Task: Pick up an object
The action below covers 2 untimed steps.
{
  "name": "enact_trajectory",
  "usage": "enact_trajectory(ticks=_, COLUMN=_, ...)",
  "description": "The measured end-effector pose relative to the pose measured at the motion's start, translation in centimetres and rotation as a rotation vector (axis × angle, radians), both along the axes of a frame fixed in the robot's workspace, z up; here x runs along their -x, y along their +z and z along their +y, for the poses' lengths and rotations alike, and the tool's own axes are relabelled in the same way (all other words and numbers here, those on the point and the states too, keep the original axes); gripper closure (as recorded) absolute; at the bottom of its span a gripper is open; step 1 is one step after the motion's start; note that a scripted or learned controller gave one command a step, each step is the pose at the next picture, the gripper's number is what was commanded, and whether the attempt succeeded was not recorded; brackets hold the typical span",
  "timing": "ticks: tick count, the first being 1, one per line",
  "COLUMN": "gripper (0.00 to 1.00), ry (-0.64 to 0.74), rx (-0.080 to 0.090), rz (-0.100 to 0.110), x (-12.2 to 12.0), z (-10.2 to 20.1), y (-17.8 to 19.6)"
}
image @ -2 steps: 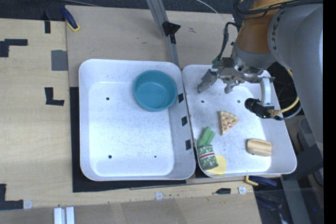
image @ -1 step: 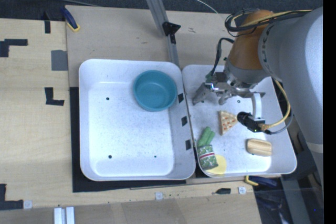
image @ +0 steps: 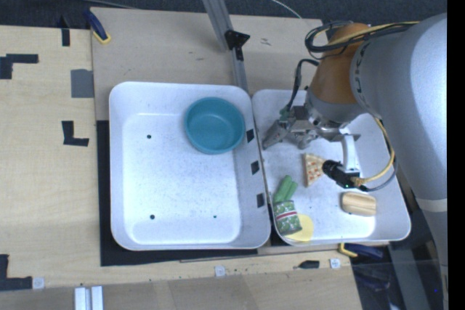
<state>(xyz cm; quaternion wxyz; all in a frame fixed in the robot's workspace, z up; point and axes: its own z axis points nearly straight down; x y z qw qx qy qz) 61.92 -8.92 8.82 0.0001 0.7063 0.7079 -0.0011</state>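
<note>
Honestly, this looks like the reach-in step, before any grab. The hand (image: 285,133) hangs low inside the right bin (image: 392,229), near the wall it shares with the left bin (image: 131,156), and I see nothing between its fingers. They look spread apart to me, 1 prong pointing toward that shared wall, though the slanted view makes it a bit murky.

Closest candidate is the pizza slice (image: 313,169), just beside the hand and a little toward the near edge of the desk (image: 43,156). It's a small tan wedge with darker specks, lying flat on the bin floor. Probably a toy, and being that flat I'd guess it's awkward to pinch.

Further toward the near edge from the hand there's a green pickle-looking thing (image: 285,189), then a green packet (image: 286,217) resting on a yellow disc (image: 304,229). A bread roll (image: 358,204) sits off toward the arm's side, well apart from the hand. Across the wall, the blue bowl (image: 214,125) is in the left bin.

Next move, as I judge it: shift over whichever item it's after, line the fingers across its narrow side, drop, close, then lift.
</note>
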Motion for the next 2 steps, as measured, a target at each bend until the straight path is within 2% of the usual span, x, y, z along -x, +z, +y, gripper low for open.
enact_trajectory(ticks=1, gripper=1.0, ry=0.001, rx=0.0, rz=-0.002, x=-0.1, z=0.0, y=1.1)
enact_trajectory(ticks=2, gripper=1.0, ry=-0.001, rx=-0.001, rz=-0.005, x=0.2, z=-0.3, y=7.3)
